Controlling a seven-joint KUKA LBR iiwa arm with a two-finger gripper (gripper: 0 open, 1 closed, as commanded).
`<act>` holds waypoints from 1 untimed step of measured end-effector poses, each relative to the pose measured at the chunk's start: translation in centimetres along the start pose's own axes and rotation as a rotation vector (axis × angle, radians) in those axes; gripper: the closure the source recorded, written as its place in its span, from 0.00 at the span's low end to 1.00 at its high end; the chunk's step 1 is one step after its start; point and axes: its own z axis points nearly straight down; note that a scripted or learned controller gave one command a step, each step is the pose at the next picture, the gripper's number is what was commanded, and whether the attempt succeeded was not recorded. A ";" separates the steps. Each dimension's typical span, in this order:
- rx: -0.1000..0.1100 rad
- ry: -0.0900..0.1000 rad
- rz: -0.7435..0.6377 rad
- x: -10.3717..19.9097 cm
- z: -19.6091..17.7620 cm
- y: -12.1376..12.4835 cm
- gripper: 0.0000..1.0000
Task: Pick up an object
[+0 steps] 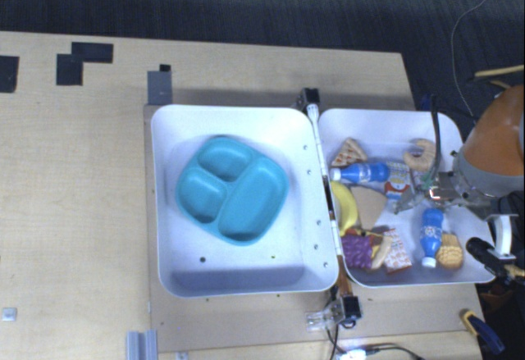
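hovering hand, apparently over bottle

The grey arm reaches in from the right, gripper lowered.

Light wooden bench carries 2 shallow white bins side by side — left bin, right bin — rims touching at centre.

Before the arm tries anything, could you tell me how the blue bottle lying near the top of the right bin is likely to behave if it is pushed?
The blue bottle lies on its side and looks round, so it would probably roll. It seems small plastic, likely light and stiff. Its glossy surface may slip, and the banana beside it might get nudged.
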 end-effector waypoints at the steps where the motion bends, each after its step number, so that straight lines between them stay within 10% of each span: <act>1: -0.009 -0.003 -0.001 0.0 -1.2 0.3 1.00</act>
